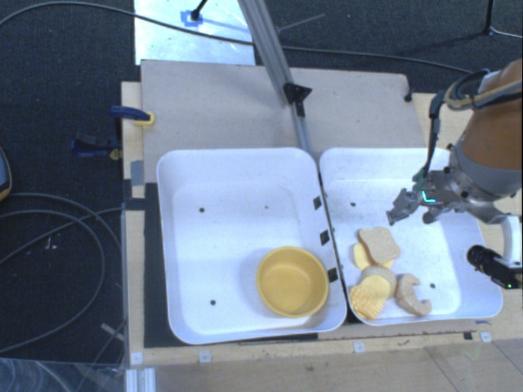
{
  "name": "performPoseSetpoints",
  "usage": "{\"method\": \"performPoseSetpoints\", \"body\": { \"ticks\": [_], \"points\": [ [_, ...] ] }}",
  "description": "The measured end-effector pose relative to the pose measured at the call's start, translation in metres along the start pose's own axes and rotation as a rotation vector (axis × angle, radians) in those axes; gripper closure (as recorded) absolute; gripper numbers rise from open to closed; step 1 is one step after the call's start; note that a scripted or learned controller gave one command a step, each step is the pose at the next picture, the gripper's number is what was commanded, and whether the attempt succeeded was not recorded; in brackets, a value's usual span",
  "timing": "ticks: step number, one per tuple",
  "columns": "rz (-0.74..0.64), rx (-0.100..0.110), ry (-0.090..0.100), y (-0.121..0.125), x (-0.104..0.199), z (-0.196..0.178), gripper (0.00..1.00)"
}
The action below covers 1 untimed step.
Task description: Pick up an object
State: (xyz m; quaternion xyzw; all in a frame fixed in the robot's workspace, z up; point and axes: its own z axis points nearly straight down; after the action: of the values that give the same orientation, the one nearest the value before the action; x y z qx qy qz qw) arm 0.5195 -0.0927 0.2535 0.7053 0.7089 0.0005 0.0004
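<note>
Your gripper [415,207] hangs over the right bin [478,300], above its upper middle, with the arm [490,137] reaching in from the right. From this slanted angle you cannot tell how its tips are set, and nothing shows in its grasp or touching it. The food pieces lie below and a little to the left of it, apart from it.

The two shallow white bins sit side by side on a tan board [221,104], their inner walls touching. A blue-and-yellow clamp [131,114] grips the board's left edge, and a grey pole [265,35] slants down from the top to the seam between the bins. Dark carpet with looping cables [65,235] surrounds the bench.

Your candidates cluster at the right bin's lower left: a tan bread slice [379,244] resting partly on a yellow round piece [361,256], a pale dome-shaped piece [378,282] below them, a ridged yellow piece [368,302] touching the bin's front corner, and a brown, curved bitten-looking piece [411,296] just to the right. In the left bin [212,194], a yellow bowl [292,281] sits upright near the front right corner.
</note>
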Motion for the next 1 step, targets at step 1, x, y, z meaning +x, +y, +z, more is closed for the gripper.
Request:
{"method": "performPoseSetpoints", "body": {
  "ticks": [1],
  "points": [
    [0.000,-0.001,0.000,0.0002,-0.0001,-0.0004,0.00]
  ]
}}
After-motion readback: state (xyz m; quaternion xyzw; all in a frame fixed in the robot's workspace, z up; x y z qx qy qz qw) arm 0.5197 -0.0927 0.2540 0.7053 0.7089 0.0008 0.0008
